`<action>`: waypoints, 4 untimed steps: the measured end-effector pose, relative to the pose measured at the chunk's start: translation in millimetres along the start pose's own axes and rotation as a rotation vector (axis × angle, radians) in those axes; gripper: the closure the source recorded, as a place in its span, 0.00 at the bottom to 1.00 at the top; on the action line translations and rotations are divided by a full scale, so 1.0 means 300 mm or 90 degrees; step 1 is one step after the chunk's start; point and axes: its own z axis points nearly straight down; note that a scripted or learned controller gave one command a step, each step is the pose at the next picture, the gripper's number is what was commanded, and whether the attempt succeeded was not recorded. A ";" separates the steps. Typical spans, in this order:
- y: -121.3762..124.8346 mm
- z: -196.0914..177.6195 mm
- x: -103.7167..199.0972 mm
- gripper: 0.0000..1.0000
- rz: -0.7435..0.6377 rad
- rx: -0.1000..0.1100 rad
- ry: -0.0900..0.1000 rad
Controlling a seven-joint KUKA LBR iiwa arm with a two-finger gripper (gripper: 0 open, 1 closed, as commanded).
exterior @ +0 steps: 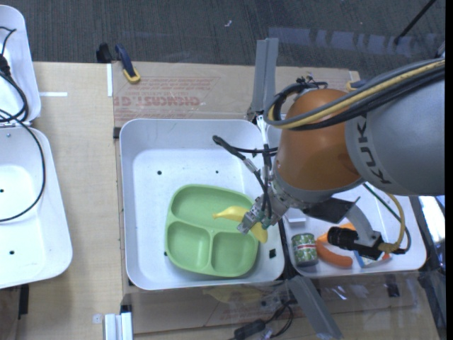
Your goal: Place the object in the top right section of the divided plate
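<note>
So your gripper (253, 220) is sitting right over the right edge of the divided plate (211, 234), and its fingers are closed narrow on a yellow banana (233, 213). You can see the banana pinched between them: one pale yellow end pokes out to the left over the plate's big upper section, and a bit more yellow shows just below and right of the fingers.

Counting stuff: you've got one green plate with three sections, lying in the left white bin (141, 190), and one banana. In the right bin (417, 253), mostly hidden under the arm (325, 144), you've got one small green can (305, 249) standing upright and one orange carrot-looking thing (333, 255) just beside it.

The banana itself is small, curved, plain yellow and looks like a plastic toy; it hangs at the plate's upper right rim.
</note>
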 end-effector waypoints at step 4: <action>0.073 -0.014 0.073 1.00 -0.539 -0.001 0.000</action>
